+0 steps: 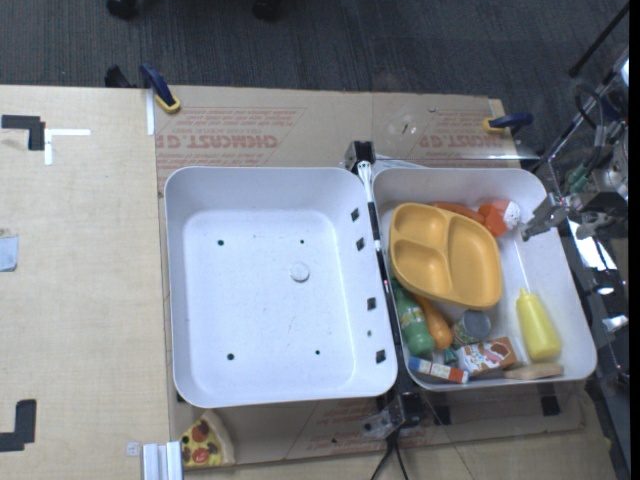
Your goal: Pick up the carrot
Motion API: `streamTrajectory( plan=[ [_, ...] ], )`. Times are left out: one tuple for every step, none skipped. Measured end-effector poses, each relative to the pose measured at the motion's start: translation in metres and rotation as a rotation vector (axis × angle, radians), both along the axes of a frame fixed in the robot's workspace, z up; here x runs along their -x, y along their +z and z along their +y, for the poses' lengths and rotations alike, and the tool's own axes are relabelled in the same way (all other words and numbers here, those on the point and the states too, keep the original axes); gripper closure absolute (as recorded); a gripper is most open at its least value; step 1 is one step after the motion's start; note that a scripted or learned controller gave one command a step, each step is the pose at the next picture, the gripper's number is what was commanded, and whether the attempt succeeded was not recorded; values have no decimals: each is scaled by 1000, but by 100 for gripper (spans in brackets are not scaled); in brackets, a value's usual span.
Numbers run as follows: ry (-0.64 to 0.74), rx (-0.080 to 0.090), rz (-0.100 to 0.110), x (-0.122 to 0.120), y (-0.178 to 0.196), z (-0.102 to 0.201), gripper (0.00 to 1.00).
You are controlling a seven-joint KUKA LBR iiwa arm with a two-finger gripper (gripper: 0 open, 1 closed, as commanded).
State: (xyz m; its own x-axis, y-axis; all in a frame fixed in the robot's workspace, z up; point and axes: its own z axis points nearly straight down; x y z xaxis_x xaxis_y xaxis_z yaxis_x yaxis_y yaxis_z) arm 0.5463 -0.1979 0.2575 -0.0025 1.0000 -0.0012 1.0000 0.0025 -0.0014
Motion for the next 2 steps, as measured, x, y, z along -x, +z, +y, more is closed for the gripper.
streamTrajectory(
  plan=[
    [26,7,-23,8,-148,37,0],
    [171,-7,-10,-39,-162,-19,0]
  ],
)
